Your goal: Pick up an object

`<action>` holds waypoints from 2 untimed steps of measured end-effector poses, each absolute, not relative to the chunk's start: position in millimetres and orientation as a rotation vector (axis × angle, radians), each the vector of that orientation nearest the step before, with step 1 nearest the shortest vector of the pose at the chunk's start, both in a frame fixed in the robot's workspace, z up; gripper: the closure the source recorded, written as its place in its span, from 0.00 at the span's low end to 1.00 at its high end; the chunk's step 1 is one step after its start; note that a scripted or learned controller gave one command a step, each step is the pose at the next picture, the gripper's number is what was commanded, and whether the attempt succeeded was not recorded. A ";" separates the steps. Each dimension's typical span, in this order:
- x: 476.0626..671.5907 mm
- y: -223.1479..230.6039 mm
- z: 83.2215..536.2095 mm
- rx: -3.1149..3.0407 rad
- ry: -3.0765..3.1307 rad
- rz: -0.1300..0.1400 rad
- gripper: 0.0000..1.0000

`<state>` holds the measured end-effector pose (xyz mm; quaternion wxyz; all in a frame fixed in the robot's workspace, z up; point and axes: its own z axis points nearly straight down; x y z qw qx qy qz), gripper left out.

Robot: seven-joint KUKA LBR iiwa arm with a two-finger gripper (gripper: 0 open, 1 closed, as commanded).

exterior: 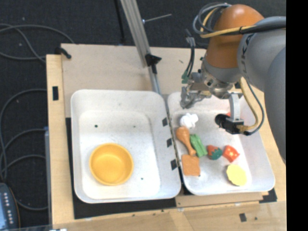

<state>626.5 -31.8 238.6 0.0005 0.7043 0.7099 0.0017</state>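
The right bin (255, 153) holds several toy foods. A white piece (189, 121) lies near its back left, with a tan drumstick (185, 139) and a green piece (198, 145) just in front. An orange-brown block (191, 166) sits by the front left wall. A small green and red piece (214, 152), a red piece (231, 153) and a yellow disc (237, 175) lie further right. My gripper (188, 99) hangs over the bin's back left corner, just behind the white piece. I see nothing held in it.
In the left bin (120, 109) a yellow bowl (111, 163) rests at the front left. A slanted metal rail (139, 37) rises behind the bins. A black cable fitting (230, 124) hangs from the arm over the right bin.
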 end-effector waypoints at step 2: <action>649.7 60.9 226.2 2.218 2.224 0.000 1.00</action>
